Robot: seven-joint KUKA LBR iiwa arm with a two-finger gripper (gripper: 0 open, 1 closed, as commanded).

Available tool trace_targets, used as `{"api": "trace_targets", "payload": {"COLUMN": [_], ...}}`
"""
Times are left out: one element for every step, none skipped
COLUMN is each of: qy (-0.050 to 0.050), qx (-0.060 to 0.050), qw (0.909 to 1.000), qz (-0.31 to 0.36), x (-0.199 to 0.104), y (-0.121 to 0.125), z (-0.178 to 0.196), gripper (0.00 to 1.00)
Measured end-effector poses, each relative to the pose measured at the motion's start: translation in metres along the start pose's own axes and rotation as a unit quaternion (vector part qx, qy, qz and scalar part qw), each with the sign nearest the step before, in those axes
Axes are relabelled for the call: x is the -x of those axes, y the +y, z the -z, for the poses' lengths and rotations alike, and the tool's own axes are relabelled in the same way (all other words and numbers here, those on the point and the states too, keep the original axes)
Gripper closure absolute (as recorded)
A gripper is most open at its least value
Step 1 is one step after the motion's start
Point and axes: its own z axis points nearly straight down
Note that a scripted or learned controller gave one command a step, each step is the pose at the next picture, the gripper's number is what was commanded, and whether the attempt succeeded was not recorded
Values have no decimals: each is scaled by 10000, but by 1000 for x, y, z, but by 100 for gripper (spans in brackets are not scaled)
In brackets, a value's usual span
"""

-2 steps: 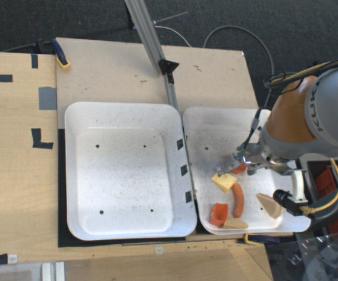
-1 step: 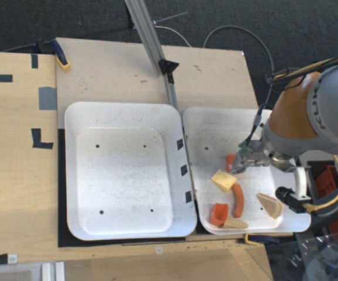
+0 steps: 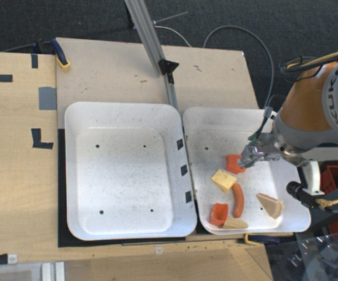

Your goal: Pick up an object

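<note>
- The gripper (image 3: 249,157) was seen low inside the right bin (image 3: 216,122), directly over the upper edge of a small red-orange block (image 3: 234,164), apparently so that this piece could be taken as the object to pick up.
- Whether anything was clasped could not be told; the block seemed to lie on the bin floor, not lifted.
- The yellow block (image 3: 224,180) was found just beside the red-orange block, below and to its left, close enough that a closing grasp might be crowded by it.
- An orange sausage-shaped piece (image 3: 238,200) was laid further below the red-orange block, with a second red piece (image 3: 218,213) and a tan flat piece (image 3: 235,223) near the bin's front wall.
- A tan wedge (image 3: 271,205) was set well to the lower right of the red-orange block, clear of the approach.
- The left bin (image 3: 75,122) was positioned on the far side of the red-orange block from the arm, presumably as a drop place.
</note>
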Motion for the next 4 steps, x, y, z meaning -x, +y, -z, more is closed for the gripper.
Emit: {"api": "trace_targets", "payload": {"qy": [-1, -3, 7, 7], "qx": [4, 10, -20, -26], "qw": [10000, 10000, 10000, 10000], "qz": [4, 4, 20, 22], "x": [-2, -2, -42, -85], "y": [4, 5, 20, 32], "z": [43, 96, 90, 79], "gripper": [100, 100, 100, 100]}}
